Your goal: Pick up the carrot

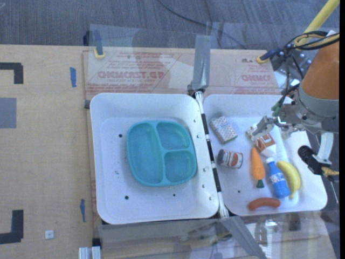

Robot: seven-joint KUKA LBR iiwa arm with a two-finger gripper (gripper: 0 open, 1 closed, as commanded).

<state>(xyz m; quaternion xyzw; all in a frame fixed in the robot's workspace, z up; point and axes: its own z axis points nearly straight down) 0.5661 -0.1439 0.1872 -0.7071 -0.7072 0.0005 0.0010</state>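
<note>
Your carrot [257, 167] lies in the right bin [237, 201], near that bin's middle, with its thick orange end toward the far side and its green tip toward the near side. Just to its right you have a blue bottle [277, 179] with a white cap, and beyond that a banana [291, 177]. A small red and white carton [264, 142] sits just above the carrot's thick end. A tin can [230, 158] lies on its side to the carrot's left, and a patterned packet [223, 129] rests farther back. A sausage [264, 203] lies along the bin's near edge.

Your claw [260, 128] hangs over the right bin's far right part, above the carton and apart from the carrot. Nothing shows between its fingers, but how wide they stand cannot be told from this angle.

The left bin [108, 198] carries a teal divided plate [161, 152] near its middle. Both bins sit on your tabletop [43, 144], with cardboard [140, 72] behind them.
</note>
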